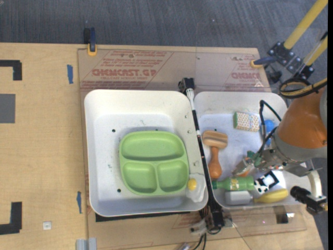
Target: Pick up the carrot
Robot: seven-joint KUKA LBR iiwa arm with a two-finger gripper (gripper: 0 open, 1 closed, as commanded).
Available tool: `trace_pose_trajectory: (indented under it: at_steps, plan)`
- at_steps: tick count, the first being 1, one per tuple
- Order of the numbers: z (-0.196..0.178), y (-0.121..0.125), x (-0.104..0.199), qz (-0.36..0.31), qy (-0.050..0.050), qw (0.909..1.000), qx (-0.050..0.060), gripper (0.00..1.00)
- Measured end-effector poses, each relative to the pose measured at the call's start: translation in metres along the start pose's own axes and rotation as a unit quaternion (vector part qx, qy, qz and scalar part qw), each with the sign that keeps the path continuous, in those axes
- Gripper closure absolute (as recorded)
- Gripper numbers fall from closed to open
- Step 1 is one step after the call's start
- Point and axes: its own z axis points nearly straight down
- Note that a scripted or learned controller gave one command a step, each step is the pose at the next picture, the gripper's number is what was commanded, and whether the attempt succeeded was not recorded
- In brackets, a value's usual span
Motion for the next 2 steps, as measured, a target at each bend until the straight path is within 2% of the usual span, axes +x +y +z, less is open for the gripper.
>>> trace_pose_trajectory:
  at_steps: [1, 2]
  plan:
    - [-0.012, 0.004, 0.002, -0.002, -0.001, 1.0000, -0.005, 1.00]
    - [-0.084, 0.008, 0.065, -0.110, -0.003, 0.9939, -0.007, 1.00]
